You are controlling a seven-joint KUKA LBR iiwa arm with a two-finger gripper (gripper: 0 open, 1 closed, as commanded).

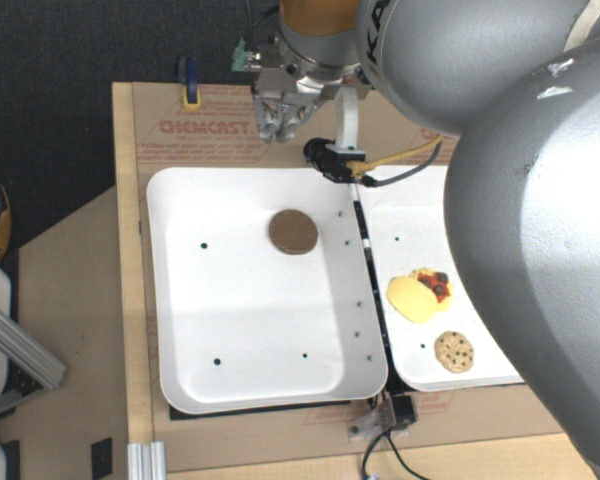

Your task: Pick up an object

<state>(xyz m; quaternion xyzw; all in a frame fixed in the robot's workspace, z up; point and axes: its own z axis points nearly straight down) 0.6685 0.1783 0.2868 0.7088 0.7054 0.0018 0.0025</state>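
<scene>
The arm [500,118] reaches in from the right and fills the upper right of the view, its orange band [315,3] near the top edge. The gripper [278,126] hangs beyond the far rim of the left bin [180,298], over the brown board [205,118] with red lettering, not over either bin. Its fingers point down and look close together with nothing between them, but they are small and blurred, so I cannot tell how far the jaws stand apart. In the left bin a round brown disc [294,232] lies flat in the far half, toward the right wall, well apart from the gripper. In the right bin [405,218] a yellow piece [414,299] with a red and dark bit [438,284] at its far right edge lies beside the arm, and a speckled cookie [454,351] lies just nearer the camera. A blue and yellow clamp [190,81] sits at the board's far left edge.
</scene>
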